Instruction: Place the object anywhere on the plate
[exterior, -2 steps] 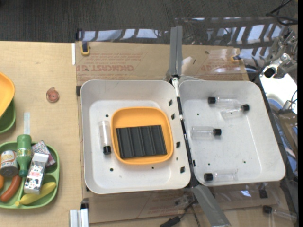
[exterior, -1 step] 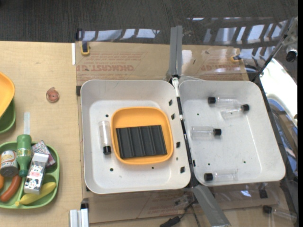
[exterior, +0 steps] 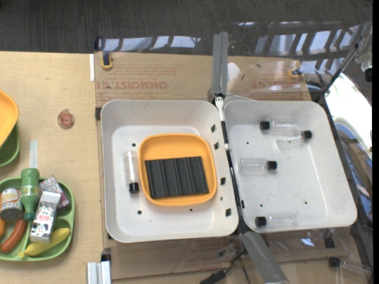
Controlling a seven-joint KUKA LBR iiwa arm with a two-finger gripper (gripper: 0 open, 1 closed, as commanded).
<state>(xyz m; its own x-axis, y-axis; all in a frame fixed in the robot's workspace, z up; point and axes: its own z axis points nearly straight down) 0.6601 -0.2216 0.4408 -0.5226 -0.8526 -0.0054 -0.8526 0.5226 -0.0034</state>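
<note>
Pale wooden bench (exterior: 47,81) runs across the scene, with brown cardboard (exterior: 154,78) spread under two white bins and dark carpet beyond at 12 o'clock. On the floor of the left bin (exterior: 112,218) sits an orange plate (exterior: 176,144) carrying a black ridged insert (exterior: 177,177). A clear vial (exterior: 130,169) lies in that same bin at the plate's 9 o'clock, just beside its rim and off the plate, lengthwise with its black cap toward 6 o'clock.

The right bin (exterior: 337,212) holds four more clear, black-capped vials: two near each other at its 12 o'clock (exterior: 284,126) (exterior: 295,138), one close to the middle (exterior: 256,166), and one at 6 o'clock (exterior: 277,220).

At the bench's 8 o'clock a green tray (exterior: 64,241) is packed with toy food and small cartons. An orange bowl (exterior: 6,120) rests at 9 o'clock, and a small pink disc (exterior: 66,119) lies between it and the left bin. How the jaws stand cannot be told.
</note>
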